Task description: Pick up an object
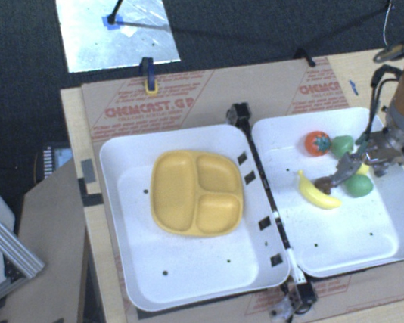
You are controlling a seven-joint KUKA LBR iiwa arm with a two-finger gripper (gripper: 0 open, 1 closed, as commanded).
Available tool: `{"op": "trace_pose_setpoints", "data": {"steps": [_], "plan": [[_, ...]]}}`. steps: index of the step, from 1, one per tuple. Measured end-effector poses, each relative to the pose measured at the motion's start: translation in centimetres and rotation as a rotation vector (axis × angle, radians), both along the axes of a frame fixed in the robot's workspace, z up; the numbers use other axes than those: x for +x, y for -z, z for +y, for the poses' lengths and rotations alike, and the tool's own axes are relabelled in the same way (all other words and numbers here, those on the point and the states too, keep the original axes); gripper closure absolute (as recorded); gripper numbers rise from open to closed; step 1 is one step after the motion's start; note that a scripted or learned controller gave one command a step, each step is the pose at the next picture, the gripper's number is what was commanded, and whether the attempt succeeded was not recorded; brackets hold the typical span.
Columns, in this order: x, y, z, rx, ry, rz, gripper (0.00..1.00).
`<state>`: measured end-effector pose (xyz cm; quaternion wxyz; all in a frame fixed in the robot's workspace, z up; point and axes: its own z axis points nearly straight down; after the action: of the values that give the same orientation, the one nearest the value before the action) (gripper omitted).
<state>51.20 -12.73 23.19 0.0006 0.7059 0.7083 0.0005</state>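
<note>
Banana (318, 193) mid right bin (355, 254), claw (333, 180) just beside.

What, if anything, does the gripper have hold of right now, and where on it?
Cannot be told. The gripper sits low in the right bin, among the banana and green fruits, but nothing shows clearly between its fingers.

Yellow 3-compartment tray (195, 192) in left bin (142, 282); cardboard sheet (199, 96) under both bins; foil square (116, 24) behind.
</note>
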Motion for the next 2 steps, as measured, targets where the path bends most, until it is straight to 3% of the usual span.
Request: {"op": "trace_pose_setpoints", "data": {"steps": [2], "plan": [[-0.6,10.9,-1.2,0.001,0.003,0.005,0.00]]}}
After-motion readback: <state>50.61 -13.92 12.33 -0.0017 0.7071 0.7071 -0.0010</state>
